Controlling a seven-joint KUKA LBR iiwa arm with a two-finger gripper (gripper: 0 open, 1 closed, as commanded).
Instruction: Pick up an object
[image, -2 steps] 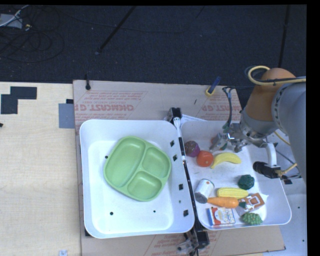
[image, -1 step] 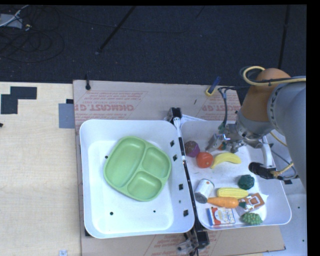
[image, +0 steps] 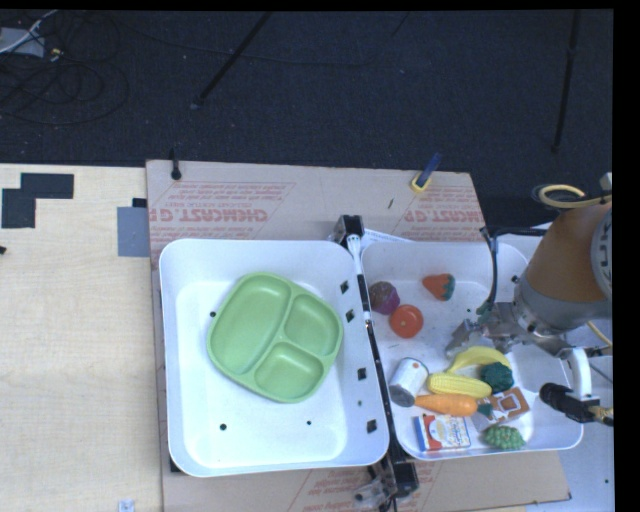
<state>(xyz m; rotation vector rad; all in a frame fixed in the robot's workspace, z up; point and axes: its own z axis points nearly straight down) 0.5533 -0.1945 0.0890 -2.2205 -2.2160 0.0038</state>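
1. We see the grey arm (image: 565, 270) reach in from three o'clock, its gripper (image: 478, 330) low over the right bin (image: 500, 255), just above a heap of toy food.

2. We cannot tell how the claw is set: its metal tip is small and dark against the white floor, so its state goes unreported.

3. The banana (image: 478, 357) lies at about six o'clock from the claw tip, just beside it and perhaps touching. Its long axis runs roughly from eight o'clock to two o'clock, curving up toward the wrist.

4. Crowded below the banana are the corn cob (image: 458, 384) and the carrot (image: 447, 404), both lying nearly nine to three, with a green broccoli (image: 497, 377) at the banana's four o'clock.

5. The tomato (image: 405, 321) sits at nine o'clock from the claw, apart from it, with the purple fruit (image: 383, 296) farther toward ten and the strawberry (image: 438, 287) at about eleven.

6. In our judgement the banana is the nearest candidate: a short drop toward six o'clock, with the jaws set across its long axis, would meet it, though its neighbours leave little room.

7. The left bin (image: 190, 300) holds a green divided plate (image: 275, 337), well apart at nine o'clock.
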